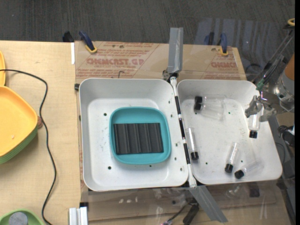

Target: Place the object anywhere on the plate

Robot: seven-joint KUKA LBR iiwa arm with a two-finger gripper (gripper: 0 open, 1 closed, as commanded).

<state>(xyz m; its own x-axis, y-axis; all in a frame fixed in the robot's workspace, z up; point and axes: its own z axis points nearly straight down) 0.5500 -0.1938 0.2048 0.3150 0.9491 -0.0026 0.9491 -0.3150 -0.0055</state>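
Note:
A teal plate (139, 136) with a dark ridged middle lies in the left bin (93, 139). Several clear tubes with black caps lie in the right bin (220, 130). One tube (253, 125) sits near the bin's right wall, cap toward the front. My gripper (260, 108) hangs right over that tube's upper end, at the right edge of the bin. Whether it touches the tube is not clear. Another tube (191, 143) lies along the left wall, one (206, 105) is at the back, and two (231, 157) are at the front right.
Stacked yellow and green dishes (14, 125) and a black cable (47, 125) are on the wooden table to the left. Cardboard (122, 60) held by clamps lies behind the bins. A grey divider bar (176, 50) stands between the bins at the back.

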